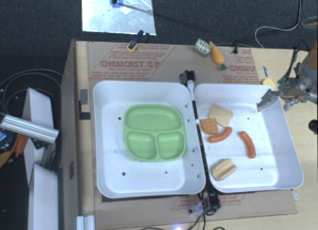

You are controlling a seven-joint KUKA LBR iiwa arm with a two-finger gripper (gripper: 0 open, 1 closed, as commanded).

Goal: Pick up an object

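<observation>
In the right bin, a bun lies at 7 o'clock. Two sausages lie mid-bin, with a waffle and bread at 10. At 2, the gripper hangs above the rim, holding nothing; whether it is open cannot be told.

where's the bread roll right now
The bread roll lies in the right bin, near its front edge, below the two sausages.
</observation>
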